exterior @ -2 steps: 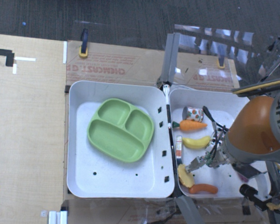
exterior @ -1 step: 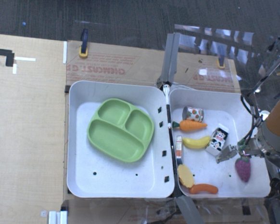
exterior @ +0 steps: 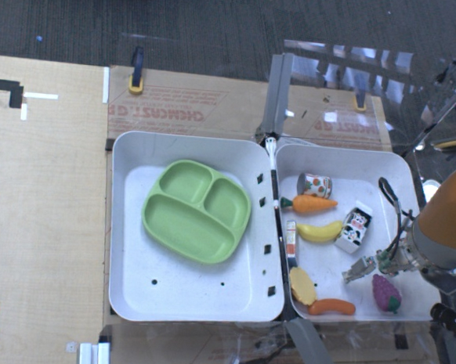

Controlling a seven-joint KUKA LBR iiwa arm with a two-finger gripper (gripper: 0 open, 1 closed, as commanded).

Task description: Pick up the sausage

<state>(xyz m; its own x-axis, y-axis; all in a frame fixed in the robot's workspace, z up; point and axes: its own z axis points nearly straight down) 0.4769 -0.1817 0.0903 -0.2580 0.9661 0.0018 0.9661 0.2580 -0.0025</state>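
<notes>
The sausage (exterior: 332,307) is a smooth, glossy orange-red cylinder with rounded ends, lying flat at about six o'clock in the right bin (exterior: 402,163), close to its front wall; its long axis runs nearly three to nine o'clock. Touching its nine o'clock end sits a pale yellow oval chip (exterior: 301,286). Open white floor lies toward twelve o'clock of it, up to the curved banana (exterior: 319,231). The metallic gripper (exterior: 371,265) hovers toward two o'clock of the sausage, fingers spread, pinching nothing. A knobbly purple fruit (exterior: 386,293) rests at three o'clock. The left bin (exterior: 130,232) holds a matte green divided plate (exterior: 197,211).
</notes>
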